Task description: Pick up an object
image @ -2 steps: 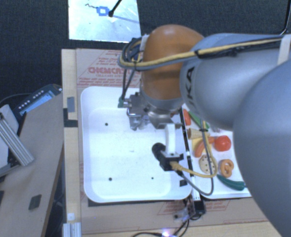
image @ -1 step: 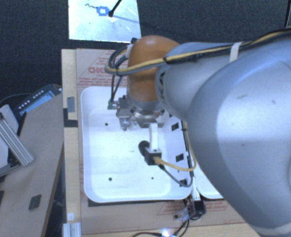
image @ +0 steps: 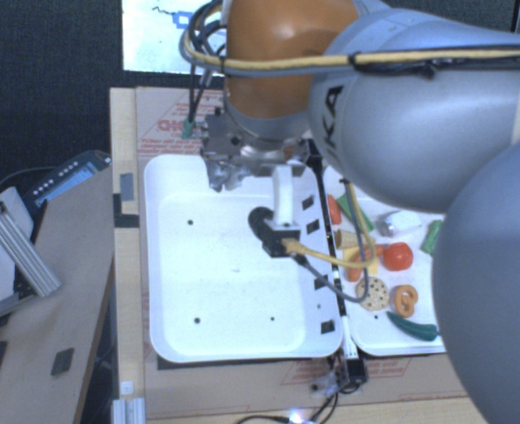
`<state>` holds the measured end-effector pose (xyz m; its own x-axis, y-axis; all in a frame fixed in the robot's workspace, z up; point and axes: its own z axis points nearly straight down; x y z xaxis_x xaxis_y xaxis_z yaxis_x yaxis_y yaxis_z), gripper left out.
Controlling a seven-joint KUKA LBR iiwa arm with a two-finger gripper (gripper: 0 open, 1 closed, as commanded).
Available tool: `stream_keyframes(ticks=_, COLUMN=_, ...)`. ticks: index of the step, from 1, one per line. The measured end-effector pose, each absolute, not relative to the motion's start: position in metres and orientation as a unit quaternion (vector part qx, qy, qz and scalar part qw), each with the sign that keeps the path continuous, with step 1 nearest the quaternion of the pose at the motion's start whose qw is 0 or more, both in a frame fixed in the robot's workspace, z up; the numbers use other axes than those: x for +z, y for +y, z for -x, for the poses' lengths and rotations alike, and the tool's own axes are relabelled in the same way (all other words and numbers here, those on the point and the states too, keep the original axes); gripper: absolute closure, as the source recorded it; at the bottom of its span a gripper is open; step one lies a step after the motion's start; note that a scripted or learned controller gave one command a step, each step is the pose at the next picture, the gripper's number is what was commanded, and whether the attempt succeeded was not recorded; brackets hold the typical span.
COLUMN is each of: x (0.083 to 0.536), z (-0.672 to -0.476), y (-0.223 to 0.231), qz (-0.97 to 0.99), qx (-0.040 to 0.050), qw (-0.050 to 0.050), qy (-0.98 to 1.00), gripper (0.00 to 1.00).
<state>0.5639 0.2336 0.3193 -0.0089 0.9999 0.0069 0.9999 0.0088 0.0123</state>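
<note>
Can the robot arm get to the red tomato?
Probably yes. The tomato lies uncovered in the right bin, nothing on top of it. The end effector hangs over the left bin, so it must cross over.

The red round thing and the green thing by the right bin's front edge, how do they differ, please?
The red round thing is ball-shaped; the green thing is long, slim and slightly curved. The red round thing lies farther back, the green thing at the front rim. Both lie in the right bin.
</note>
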Motion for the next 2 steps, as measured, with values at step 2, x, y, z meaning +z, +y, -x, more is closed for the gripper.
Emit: stream_keyframes(ticks=2, x=0.33, z=-0.618, y=0.176, qz=-0.706, qx=0.0046, qw=0.003, qy=0.708, gripper=1.0)
